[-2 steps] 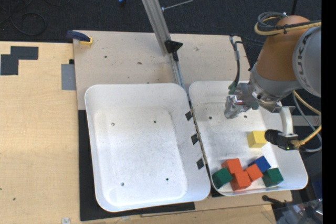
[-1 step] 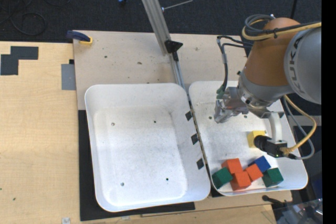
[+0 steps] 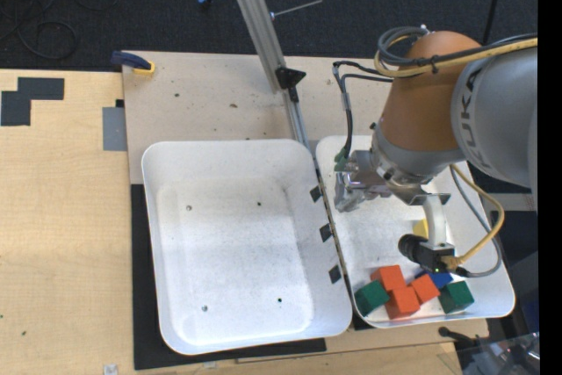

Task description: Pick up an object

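In the camera view the arm (image 3: 457, 114) reaches in from three o'clock and bends down over the right bin (image 3: 500, 299), its gripper (image 3: 351, 189) hanging above the bin's upper-left part, near the divider clips at ten o'clock of that bin. Whether it is open or closed I cannot tell, since the wrist hides much of it, and nothing shows in its grasp. The blocks lie huddled at the bin's five to six o'clock edge, well apart from the gripper; they seem to have gathered in that low near corner, so the gripper sits away from any target and a descent where it now hangs would likely meet bare floor. By count: two orange blocks (image 3: 399, 290), with a third orange one (image 3: 425, 286) beside them; two green blocks, one (image 3: 373, 298) at the left of the heap and one (image 3: 457, 297) at the right; one blue block (image 3: 439, 278) partly hidden; a yellow piece (image 3: 421, 228) peeks beside the cable. The left bin (image 3: 167, 180) lies at nine o'clock.
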`<state>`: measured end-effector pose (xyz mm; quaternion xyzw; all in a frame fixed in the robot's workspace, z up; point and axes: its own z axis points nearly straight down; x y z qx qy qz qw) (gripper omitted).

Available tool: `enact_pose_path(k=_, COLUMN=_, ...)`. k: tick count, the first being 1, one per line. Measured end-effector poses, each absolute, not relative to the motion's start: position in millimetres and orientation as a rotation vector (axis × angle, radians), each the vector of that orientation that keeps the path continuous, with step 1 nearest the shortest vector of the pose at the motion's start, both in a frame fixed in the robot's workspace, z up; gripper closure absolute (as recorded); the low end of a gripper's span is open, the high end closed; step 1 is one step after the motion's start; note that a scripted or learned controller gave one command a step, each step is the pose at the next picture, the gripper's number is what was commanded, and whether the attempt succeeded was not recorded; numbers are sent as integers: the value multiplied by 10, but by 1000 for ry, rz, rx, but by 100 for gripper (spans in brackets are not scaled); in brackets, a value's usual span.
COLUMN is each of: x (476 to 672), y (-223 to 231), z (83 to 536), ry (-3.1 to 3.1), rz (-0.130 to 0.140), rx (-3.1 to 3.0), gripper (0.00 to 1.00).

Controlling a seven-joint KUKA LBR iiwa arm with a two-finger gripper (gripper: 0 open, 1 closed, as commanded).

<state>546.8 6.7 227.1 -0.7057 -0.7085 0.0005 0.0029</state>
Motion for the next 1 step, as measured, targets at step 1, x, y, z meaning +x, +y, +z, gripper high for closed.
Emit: enact_pose_path(k=1, x=5231, y=522, z=2372, ry=-2222, rz=4, rx=-2212, gripper=100)
